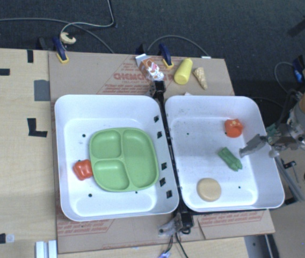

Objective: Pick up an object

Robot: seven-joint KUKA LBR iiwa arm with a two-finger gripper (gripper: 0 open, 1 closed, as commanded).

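Gripper [252, 145] sits at the right bin [249, 105] rim, 3 o'clock side; jaw state cannot be told, nothing visibly held. Nearest target: green piece [230, 158] just at its 8 o'clock; red tomato [233, 127] at 11, tan disc [209, 189] at 7. Risk: the closing grip nudges the green piece aside, since it lies flat on slick white plastic. Left bin [72, 112] holds green tray [124, 158]; cardboard bench [88, 74], cables behind.

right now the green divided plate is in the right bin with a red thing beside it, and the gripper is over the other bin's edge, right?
Not quite: the camera view shows the green divided plate in the left bin, not the right one. The red thing does lie beside it, and the gripper is at the right bin's right edge, near the green object.
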